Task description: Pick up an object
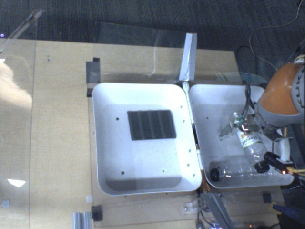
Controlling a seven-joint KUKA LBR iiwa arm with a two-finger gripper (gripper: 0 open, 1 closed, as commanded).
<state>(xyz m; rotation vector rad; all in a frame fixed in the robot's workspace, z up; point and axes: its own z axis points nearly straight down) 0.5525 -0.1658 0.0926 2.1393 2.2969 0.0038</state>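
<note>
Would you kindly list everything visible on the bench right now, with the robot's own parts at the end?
White bins: two, side by side; left bin, right bin.
Dark ribbed mat: one, dark grey, flat in the left bin's middle.
Clear plastic bottles: two, both in the right bin; one with a black cap lying along the near wall, one labelled under the arm.
Arm: one, grey with orange band, over the right bin; jaws hidden.
</note>
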